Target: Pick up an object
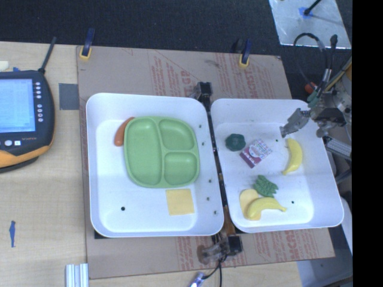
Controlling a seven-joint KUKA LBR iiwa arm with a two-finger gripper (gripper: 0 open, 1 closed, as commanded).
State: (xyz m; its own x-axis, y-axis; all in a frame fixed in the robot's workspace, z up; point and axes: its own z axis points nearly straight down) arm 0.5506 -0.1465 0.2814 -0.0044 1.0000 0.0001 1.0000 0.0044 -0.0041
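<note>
Yellow banana (264,207) lies low in the right bin (323,220); nothing lifted.
Gripper (293,125) hovers above another banana (292,155); finger state perhaps open, cannot tell; pick remains.

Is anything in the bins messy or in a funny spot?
One thing: an orange toy in the left bin is half tucked under the edge of the green tray. The yellow slice lies flat, and nothing looks spilled or broken.

The arm enters from the right edge of the view, with only its grey wrist end visible. Its gripper (294,124) points left and slightly downward. The fingers are small and blurred, so their spacing cannot be read, and nothing shows between them.
</note>
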